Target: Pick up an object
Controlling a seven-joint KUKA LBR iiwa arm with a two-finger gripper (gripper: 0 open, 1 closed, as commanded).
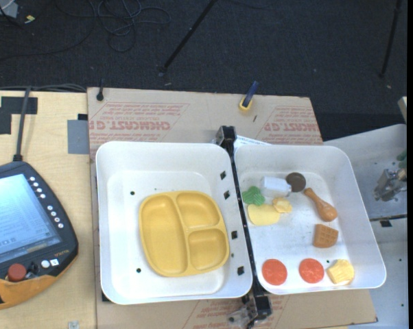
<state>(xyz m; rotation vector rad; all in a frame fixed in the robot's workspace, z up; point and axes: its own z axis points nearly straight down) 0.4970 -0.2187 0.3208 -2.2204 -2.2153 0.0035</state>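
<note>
Two shallow white bins sit side by side on the counter, atop brown cardboard. The left bin holds one yellow divided tray with three compartments, lying flat near its centre. The right bin holds the loose objects: a green piece touching a pale yellow lump, a white block just beyond them, a brown-headed wooden spoon lying at a slant, a small brown waffle-like piece, two red discs along the near wall, and a yellow cube at the near right corner. A black pendant rests at far left. The hand's state: cannot tell.
</note>
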